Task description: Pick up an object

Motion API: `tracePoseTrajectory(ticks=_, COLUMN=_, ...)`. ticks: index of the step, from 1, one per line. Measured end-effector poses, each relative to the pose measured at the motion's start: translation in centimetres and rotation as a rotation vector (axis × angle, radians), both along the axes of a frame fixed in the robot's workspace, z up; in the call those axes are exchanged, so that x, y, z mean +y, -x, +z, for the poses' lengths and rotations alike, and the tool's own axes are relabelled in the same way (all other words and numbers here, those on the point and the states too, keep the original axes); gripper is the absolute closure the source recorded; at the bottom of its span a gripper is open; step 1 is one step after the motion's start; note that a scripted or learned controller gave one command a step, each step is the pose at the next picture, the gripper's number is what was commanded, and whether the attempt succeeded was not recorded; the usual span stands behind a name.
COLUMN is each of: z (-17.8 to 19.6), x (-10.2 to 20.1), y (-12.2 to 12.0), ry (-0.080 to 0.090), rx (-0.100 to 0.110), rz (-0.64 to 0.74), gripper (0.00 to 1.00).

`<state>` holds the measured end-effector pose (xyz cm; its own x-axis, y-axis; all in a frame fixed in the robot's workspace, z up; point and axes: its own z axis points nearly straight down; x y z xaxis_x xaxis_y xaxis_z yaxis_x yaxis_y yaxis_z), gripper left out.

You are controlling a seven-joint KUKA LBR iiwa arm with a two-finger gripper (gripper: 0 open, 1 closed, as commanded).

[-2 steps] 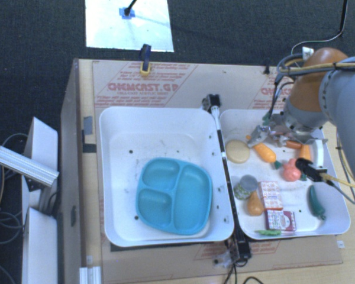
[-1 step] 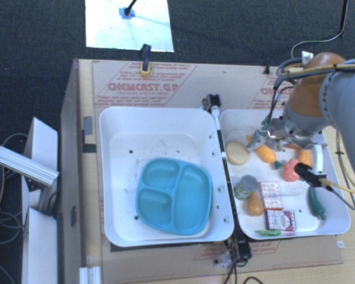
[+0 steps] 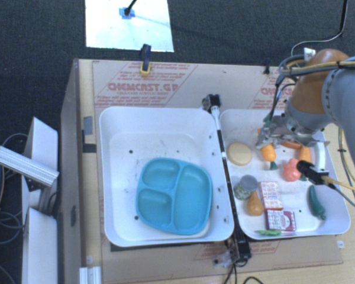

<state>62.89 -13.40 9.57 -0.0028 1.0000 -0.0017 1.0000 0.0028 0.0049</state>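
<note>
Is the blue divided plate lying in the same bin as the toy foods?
No, the blue divided plate lies in the left bin; the toy foods sit in the right bin.

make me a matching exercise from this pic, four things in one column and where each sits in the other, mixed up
Things:
1. blue divided plate
2. round cream disc
3. dark green pepper-shaped toy
4. small tin can

Places:
A. right bin, near its right wall
B. left bin
C. right bin, close to the divider, toward the far side
D. right bin, just nearer the camera than the cream disc

Pairs: 1-B, 2-C, 3-A, 4-D
</note>
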Motion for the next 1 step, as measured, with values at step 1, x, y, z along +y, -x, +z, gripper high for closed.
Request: tracePoseTrajectory(ticks=1, z=9.02, x=8.39, y=1.21, ry=-0.003, rx=-0.001, rz=0.002, gripper=1.00)
